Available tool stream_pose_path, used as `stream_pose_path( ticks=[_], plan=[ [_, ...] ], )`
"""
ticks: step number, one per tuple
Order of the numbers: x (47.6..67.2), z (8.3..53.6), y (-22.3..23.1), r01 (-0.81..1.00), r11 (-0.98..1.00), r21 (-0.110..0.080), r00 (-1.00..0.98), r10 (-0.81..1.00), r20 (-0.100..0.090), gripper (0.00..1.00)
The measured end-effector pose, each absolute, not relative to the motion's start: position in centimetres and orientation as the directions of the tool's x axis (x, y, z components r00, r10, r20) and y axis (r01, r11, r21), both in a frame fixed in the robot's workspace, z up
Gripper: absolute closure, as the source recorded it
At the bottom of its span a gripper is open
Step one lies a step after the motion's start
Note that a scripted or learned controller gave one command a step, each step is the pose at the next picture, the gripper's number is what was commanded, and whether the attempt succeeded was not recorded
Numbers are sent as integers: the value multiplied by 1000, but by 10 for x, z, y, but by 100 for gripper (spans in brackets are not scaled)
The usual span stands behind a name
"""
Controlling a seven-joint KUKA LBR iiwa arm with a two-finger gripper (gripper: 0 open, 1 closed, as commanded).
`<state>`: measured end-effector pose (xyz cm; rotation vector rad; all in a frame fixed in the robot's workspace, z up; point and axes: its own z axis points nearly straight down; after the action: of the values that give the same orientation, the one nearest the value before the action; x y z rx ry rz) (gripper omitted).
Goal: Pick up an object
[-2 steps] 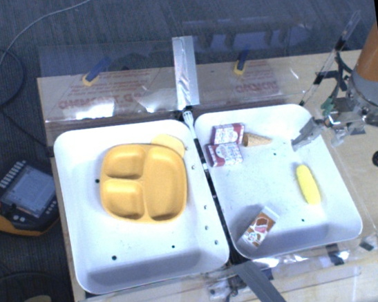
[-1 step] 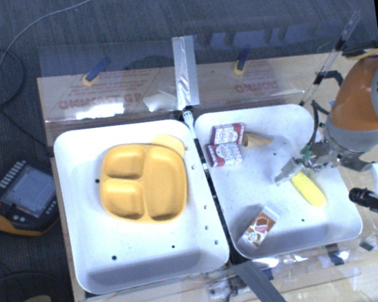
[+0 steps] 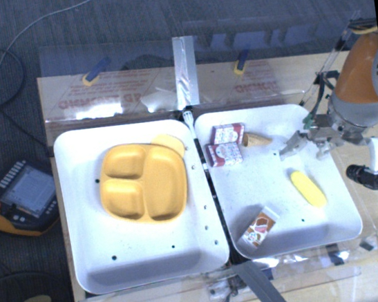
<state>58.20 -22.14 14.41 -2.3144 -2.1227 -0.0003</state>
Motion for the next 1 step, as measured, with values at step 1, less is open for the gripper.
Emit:
stream_pose_path(
  ticks=[1],
  plan=[
    [558,96,-209,1000,1,3,-1,1000,7,0]
  ],
)
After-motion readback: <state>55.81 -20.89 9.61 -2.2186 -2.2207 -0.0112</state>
